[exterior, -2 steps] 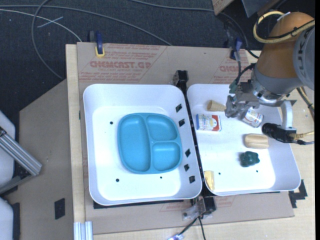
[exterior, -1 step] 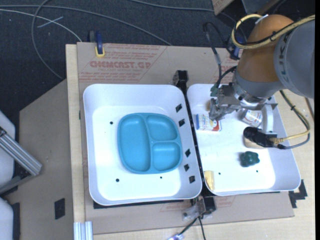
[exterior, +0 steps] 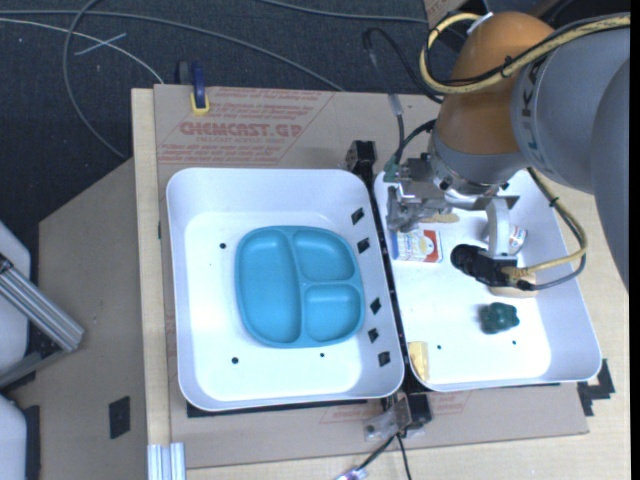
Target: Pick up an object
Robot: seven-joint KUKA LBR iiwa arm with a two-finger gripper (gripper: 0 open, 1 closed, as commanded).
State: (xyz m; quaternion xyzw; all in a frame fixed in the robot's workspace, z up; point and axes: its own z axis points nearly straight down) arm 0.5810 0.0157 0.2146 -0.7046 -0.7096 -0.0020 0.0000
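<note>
Camera view: grey two-finger gripper (exterior: pixel 408 208) hangs over a small red-and-white card (exterior: pixel 421 246) in the right white bin (exterior: pixel 560 298); finger opening cannot be told; descend squarely over it

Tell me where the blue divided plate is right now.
The blue divided plate lies flat in the middle of the left bin in the camera view, across the divider from the right bin where the arm reaches.
</note>
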